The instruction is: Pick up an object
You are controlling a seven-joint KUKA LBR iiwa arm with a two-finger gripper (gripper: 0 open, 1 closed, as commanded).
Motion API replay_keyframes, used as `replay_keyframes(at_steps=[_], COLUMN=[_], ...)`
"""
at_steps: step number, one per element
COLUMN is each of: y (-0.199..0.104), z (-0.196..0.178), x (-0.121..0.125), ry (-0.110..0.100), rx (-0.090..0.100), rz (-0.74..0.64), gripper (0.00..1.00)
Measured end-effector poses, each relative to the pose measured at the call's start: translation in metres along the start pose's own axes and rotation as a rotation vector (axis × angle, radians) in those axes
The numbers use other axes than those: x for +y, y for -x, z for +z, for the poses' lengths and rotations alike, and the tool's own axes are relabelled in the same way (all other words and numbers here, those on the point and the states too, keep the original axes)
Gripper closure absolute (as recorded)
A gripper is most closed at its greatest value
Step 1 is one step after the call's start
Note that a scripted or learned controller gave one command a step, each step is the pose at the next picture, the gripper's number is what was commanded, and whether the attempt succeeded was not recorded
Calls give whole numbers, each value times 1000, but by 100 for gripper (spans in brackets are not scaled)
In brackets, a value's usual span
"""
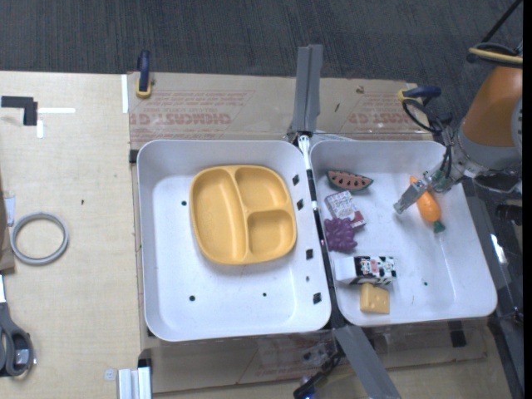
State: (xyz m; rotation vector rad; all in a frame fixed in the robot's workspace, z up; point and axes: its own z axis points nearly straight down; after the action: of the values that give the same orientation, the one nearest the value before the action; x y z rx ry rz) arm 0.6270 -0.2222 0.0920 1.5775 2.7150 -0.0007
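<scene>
Orange carrot (429, 209) sits at right bin's (465, 302) far-right side, gripper (413, 196) touching its left edge. Can't tell finger state. Looks like approach/grasp step; next needs fingers straddling it, then close and lift.

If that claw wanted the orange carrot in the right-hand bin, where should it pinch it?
Probably across the carrot's orange body, coming straight down from above. It lies flat on the right bin's floor, slanted, with open floor on both long sides. The gripper is already beside its upper end, so little travel is needed.
</scene>
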Motion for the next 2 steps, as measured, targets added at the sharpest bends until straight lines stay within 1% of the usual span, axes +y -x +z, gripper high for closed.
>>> replay_keyframes(at_steps=[1, 2], y=[1, -48], z=[-10, -119], x=[1, 37], ry=[0, 1], rx=[-3, -1], rz=[-2, 84], gripper=[100, 100])
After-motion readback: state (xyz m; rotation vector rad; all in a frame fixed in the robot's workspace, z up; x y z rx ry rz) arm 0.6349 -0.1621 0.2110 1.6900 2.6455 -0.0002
